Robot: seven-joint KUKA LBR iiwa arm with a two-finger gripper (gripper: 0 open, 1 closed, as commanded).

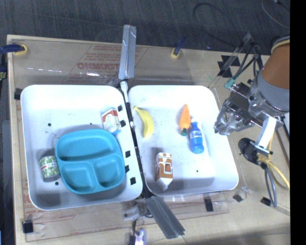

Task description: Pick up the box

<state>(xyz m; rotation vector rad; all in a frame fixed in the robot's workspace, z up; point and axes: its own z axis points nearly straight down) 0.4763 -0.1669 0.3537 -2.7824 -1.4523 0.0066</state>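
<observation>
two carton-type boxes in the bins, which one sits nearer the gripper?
The orange-and-white carton in the right bin, at its front edge. The red-and-white box lies in the left bin beside the blue tray, farther from the gripper.

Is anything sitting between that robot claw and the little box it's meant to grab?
Partly. The gripper hangs over the right bin's right rim. The box stands near that bin's front. The blue bottle and carrot lie just behind the direct line; from above, nothing covers the box.
</observation>
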